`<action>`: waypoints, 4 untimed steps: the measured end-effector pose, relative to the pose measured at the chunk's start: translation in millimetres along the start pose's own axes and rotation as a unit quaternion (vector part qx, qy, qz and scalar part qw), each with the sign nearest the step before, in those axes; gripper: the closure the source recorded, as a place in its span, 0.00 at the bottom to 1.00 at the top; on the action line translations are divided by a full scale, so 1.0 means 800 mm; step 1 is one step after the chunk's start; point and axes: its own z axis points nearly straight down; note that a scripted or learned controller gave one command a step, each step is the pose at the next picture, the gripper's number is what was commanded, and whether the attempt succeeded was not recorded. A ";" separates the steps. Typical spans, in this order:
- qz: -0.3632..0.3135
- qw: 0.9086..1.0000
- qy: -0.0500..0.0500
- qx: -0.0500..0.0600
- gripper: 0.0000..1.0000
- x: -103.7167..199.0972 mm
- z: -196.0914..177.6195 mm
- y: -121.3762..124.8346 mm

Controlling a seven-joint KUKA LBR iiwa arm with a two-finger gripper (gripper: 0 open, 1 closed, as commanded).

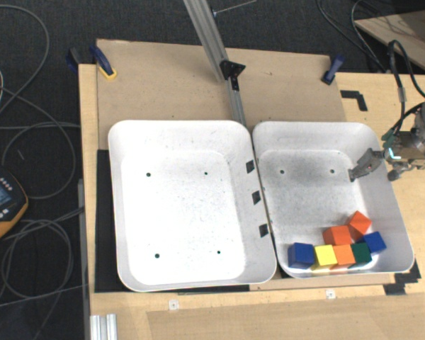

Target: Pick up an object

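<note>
The claw [377,168], fingers apart and holding nothing, hovers at right; coloured blocks [338,245] cluster below it, lower right.

The arm enters from the right edge of the camera view, and little of it shows: a short stretch of the wrist with cabling looping above it. The gripper [375,170] sits at about mid-height of the view, reaching leftward. Its body is grey metal with a small teal light on it. Two dark fingers [363,165] extend from it, one slanting down and to the left, the other shorter, lower and to the right, spread apart with bare space between them.
</note>
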 end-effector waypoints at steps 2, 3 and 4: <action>0.000 1.000 0.000 0.001 0.00 0.005 0.075 0.005; 0.000 1.000 0.000 0.000 0.00 0.004 0.131 0.012; 0.000 1.000 0.000 0.000 0.00 0.005 0.177 0.011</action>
